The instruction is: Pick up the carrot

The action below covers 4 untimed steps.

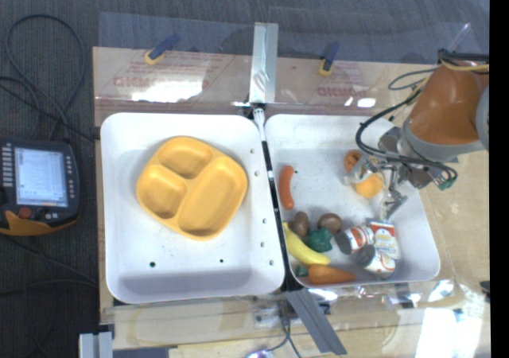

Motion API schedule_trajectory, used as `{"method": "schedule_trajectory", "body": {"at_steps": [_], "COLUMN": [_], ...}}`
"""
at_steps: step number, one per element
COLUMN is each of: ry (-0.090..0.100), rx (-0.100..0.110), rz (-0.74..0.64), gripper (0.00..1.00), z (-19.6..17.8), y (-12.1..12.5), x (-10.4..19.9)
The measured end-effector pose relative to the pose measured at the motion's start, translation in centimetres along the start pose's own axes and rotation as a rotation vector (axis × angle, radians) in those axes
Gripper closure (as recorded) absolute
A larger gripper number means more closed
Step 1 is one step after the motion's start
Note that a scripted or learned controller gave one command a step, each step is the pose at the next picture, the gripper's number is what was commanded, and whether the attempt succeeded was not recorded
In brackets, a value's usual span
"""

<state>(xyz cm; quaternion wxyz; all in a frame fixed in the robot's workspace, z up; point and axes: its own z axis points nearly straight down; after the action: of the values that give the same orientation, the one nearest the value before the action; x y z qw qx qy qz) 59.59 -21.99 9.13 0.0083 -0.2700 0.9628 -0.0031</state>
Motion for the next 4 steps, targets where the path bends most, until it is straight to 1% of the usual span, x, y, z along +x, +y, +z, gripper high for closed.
{"method": "schedule_trajectory", "body": {"at_steps": [1,2,3,4], "ry": [0.003,-0.001,-0.003,0.008], "rx": [-0.003,0.001,0.005,-0.006], "rz": [0.060,0.168,0.169,0.272], "gripper": [0.00,0.00,1.00,1.00], "z": [0.0,0.0,-1.3,-5.5], "y": [-0.2,0.2,0.1,2.6], "x": [0.0,1.0,0.8,-3.3]}}
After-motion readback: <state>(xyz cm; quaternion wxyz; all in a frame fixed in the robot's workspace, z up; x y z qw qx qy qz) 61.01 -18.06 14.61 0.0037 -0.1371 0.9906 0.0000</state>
